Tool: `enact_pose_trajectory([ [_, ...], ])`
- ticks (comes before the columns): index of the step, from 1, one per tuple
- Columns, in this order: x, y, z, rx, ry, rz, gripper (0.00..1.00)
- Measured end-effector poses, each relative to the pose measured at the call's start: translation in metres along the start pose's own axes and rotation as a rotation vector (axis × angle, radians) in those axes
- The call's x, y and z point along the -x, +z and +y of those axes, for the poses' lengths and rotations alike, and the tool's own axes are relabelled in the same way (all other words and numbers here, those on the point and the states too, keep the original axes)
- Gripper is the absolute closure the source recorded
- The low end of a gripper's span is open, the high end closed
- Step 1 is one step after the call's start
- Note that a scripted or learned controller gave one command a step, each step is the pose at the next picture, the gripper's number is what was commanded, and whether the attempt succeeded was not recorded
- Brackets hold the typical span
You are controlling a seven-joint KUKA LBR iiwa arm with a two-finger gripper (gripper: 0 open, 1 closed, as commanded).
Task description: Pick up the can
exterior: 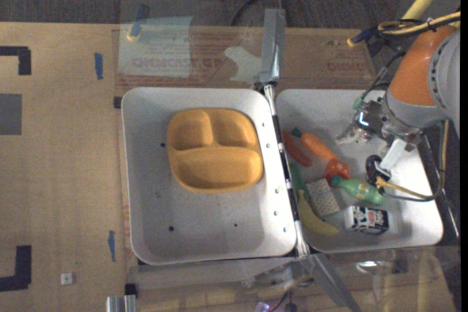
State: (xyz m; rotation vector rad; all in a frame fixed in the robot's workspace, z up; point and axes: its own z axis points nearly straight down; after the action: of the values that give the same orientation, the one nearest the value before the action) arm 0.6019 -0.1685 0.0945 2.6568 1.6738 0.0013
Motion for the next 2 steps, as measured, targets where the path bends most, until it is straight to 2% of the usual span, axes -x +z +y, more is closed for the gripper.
enact_pose_trajectory([
  [1, -0.001, -0.01, 0.0, 0.001, -0.001, 0.0, 1.0],
  [2, -0.042, -0.123, -0.054, -0.002, 0.169, -0.001, 1.0],
])
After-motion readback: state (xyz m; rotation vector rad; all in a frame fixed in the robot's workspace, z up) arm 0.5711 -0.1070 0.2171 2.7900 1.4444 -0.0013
